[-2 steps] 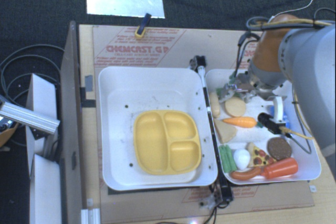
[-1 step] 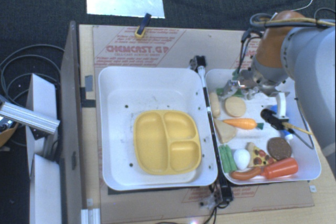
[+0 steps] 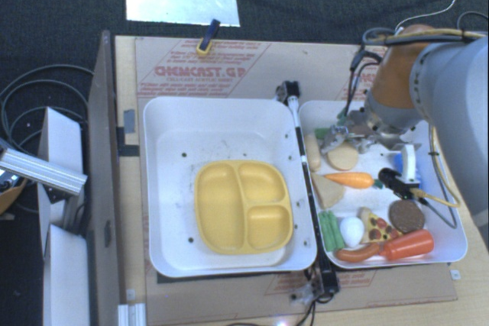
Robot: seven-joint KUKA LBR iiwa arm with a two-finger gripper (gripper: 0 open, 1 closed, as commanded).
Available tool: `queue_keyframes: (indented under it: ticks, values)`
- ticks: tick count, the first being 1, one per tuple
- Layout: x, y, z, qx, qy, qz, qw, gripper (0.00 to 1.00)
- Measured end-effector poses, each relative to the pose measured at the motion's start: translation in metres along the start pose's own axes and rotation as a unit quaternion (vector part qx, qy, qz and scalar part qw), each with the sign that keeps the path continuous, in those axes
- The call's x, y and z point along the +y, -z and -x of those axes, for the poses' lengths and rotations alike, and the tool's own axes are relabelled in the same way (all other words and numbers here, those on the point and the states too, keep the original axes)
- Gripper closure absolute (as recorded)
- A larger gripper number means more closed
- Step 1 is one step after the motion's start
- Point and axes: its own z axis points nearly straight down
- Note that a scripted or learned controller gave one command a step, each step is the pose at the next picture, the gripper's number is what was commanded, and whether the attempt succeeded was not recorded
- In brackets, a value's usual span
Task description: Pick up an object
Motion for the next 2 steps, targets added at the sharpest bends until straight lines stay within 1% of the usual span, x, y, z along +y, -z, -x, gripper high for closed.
queue_keyframes:
  ticks: [1,2]
  values:
    - [0.006,0.001,-0.006,0.0,0.002,0.002,1.0,0.0]
    - [0.007,0.012,-0.006,-0.001,0.003,0.003,1.0,1.0]
